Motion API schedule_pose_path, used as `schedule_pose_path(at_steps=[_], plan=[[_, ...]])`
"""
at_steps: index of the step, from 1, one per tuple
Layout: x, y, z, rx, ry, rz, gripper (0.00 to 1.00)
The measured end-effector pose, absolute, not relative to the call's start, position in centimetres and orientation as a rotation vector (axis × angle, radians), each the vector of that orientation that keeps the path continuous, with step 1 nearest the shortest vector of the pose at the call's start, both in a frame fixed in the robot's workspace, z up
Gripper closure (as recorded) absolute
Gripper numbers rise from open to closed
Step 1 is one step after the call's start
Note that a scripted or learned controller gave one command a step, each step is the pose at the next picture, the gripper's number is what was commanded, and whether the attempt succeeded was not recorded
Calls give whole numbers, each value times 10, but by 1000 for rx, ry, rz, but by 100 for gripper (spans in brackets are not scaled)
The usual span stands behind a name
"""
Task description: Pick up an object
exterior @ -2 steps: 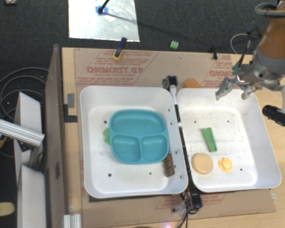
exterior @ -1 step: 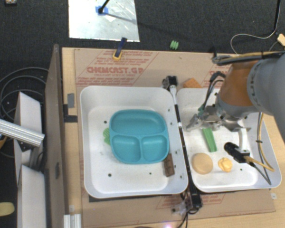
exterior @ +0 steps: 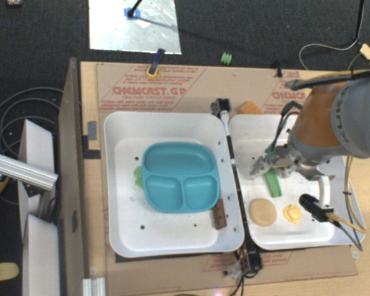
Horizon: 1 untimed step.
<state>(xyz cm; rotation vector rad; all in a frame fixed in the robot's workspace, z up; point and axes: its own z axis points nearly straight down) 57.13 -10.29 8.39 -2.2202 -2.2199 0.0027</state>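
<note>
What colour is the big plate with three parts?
The divided plate is turquoise blue, seen in the camera view.

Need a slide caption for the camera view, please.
KUKA gripper poised over a green stick in the right bin; teal divided plate in the left.

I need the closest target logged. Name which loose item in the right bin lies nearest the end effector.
The green stick, directly beneath the end effector; the tan disc and yellow piece lie farther toward the front.

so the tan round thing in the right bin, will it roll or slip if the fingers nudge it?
The tan round piece looks domed and smooth, so fingers may slide off it. It seems to sit flat on the right bin floor, so it probably scoots rather than rolls. Likely light: it looks like toy food.
</note>
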Motion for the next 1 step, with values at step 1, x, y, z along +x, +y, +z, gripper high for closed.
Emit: schedule_pose_path(at_steps=[1], plan=[[574, -102, 95, -2221, -2224, -4, 100]])
